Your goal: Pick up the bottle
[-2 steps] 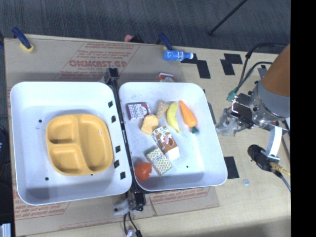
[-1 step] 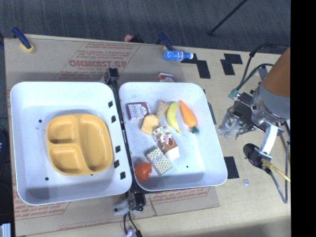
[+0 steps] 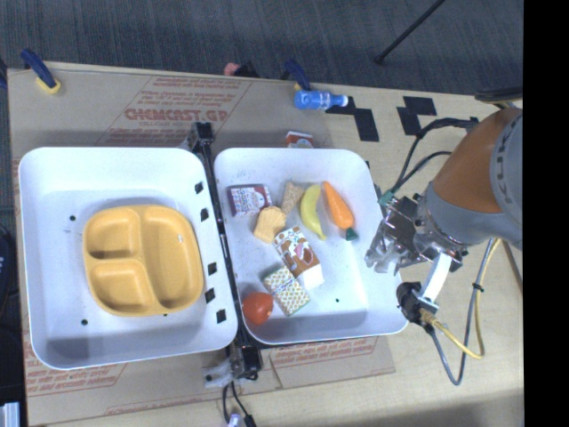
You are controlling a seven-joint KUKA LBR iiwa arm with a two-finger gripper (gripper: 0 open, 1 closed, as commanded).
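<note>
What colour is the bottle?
Blue bottle, lying outside the bins; camera view shows it.

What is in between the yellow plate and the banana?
In the camera view, between the yellow divided plastic plate and the yellow toy banana lie the white bins' adjoining rims, a maroon packet and a pale cheese-like wedge.

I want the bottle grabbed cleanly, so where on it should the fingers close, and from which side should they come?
The bottle lies on its side on the bench, beyond the right bin's far rim, long axis running left to right. Probably best to come straight down from above and close across the middle of its blue body, where it looks widest, rather than at the narrower right end.
</note>
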